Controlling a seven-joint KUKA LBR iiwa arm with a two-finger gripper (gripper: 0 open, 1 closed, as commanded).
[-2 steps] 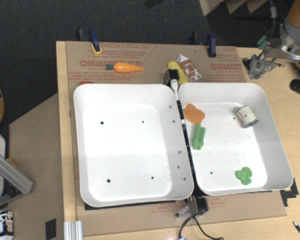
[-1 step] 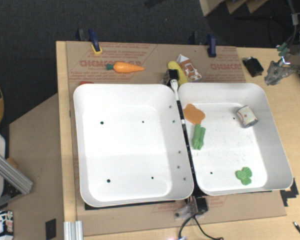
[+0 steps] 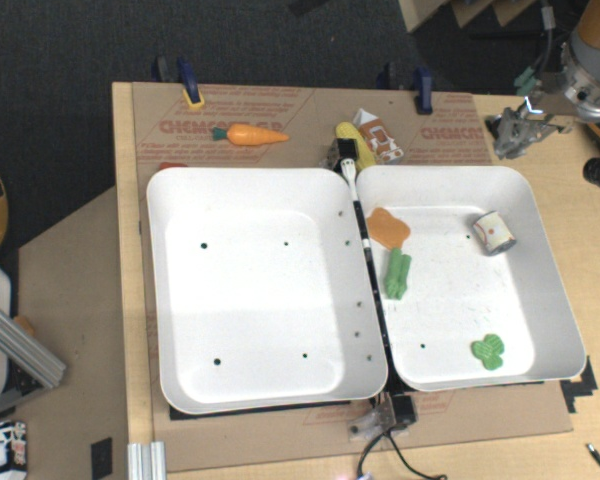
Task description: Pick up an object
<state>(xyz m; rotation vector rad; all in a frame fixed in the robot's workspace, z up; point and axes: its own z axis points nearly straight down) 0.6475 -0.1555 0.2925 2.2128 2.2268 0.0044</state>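
the orange piece sat at ten o'clock in the right bin; your gripper, spread unclear, hung at one o'clock, approach pending.

Gripper: small metallic grey assembly, teal-green accents, pale fingertips. Above it, rounded silver-grey wrist housing. Orange band wraps arm higher up. Dark cable runs alongside.
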